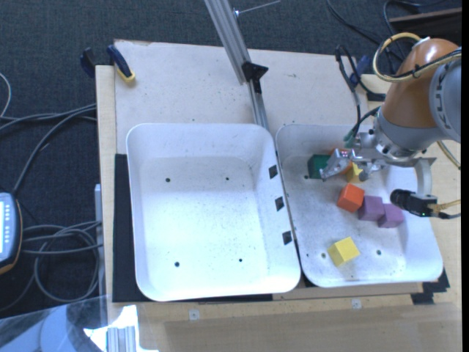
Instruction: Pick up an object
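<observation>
The fingers [343,164] hang low in the right bin [418,259], beside a green block [317,165]; I cannot tell their state. Orange block [351,197], purple block [379,210] and yellow block [343,251] lie nearby.

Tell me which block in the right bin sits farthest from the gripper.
The yellow block, alone near the bin's front edge. The green block, orange block and purple blocks all lie closer to the gripper.
</observation>
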{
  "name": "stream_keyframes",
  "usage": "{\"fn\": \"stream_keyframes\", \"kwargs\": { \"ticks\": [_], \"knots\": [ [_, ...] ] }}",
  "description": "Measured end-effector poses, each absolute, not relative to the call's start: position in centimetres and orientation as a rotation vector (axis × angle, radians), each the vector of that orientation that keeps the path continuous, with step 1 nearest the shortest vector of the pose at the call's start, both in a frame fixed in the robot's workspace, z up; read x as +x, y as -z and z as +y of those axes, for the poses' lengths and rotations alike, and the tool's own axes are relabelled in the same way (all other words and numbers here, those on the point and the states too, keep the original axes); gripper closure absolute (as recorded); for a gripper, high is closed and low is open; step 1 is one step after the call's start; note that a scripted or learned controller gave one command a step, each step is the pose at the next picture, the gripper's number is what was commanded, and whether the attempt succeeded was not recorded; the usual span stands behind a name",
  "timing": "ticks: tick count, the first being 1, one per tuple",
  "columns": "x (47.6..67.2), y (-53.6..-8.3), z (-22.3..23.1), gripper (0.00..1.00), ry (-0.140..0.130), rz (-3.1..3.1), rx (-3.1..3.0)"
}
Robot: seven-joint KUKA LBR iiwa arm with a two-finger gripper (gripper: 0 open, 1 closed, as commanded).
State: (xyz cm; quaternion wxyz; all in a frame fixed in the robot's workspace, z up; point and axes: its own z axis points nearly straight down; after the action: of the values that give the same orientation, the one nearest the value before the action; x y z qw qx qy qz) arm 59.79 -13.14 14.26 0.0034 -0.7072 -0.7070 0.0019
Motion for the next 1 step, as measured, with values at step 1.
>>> {"fn": "stream_keyframes", "kwargs": {
  "ticks": [1],
  "knots": [
    [59.70, -9.66, -13.08, 0.00, -0.005, -2.218, -2.218]
  ]
}}
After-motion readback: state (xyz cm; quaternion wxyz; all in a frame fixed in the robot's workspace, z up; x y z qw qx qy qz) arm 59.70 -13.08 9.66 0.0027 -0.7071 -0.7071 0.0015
